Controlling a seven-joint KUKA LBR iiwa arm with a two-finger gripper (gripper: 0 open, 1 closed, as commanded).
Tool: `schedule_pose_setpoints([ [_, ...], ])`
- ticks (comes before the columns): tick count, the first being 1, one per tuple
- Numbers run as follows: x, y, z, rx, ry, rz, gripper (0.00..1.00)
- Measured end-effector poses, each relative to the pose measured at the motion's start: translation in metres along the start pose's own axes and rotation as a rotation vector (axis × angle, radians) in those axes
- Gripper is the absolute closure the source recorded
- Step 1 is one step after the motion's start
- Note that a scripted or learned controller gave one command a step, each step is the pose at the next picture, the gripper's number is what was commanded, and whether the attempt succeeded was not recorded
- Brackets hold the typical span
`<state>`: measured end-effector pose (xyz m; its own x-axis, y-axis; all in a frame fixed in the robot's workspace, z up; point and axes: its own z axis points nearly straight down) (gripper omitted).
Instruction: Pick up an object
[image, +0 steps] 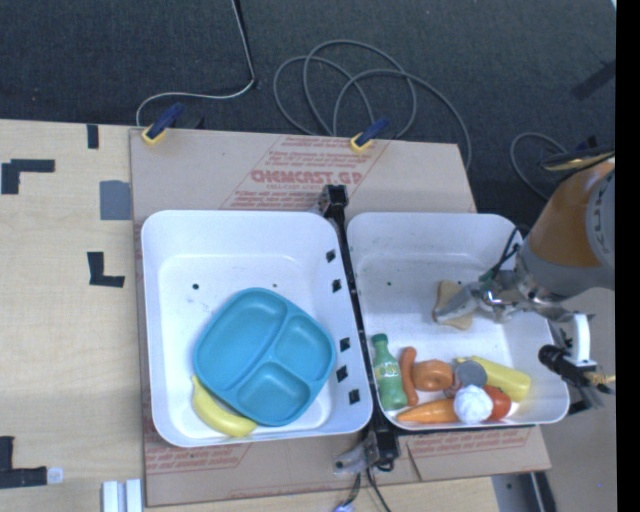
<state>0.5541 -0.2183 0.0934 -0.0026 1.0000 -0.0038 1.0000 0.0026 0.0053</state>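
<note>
The arm (575, 235) reached in from three o'clock over the right bin (420, 235); its hand (478, 297) sat low over the bin floor, touching or just beside a small tan object (452, 305); whether it was open or gripping that piece could not be told. Along the bin's six o'clock wall lay a green bottle (385, 372), an orange carrot (428, 411), a white ball (473, 404) and a yellow piece (503, 376). The left bin (165, 240) held a blue divided plate (264, 355) overlapping a banana (218, 413).
</note>
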Motion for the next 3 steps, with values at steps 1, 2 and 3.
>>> schedule_pose_setpoints([
  [1, 0.075, 0.028, 0.007, 0.0, 0.0, -0.004, 0.0],
  [2, 0.071, 0.029, -0.004, -0.003, 0.0, 0.001, 1.0],
  [3, 0.16, 0.03, -0.097, -0.001, 0.006, -0.007, 1.0],
])
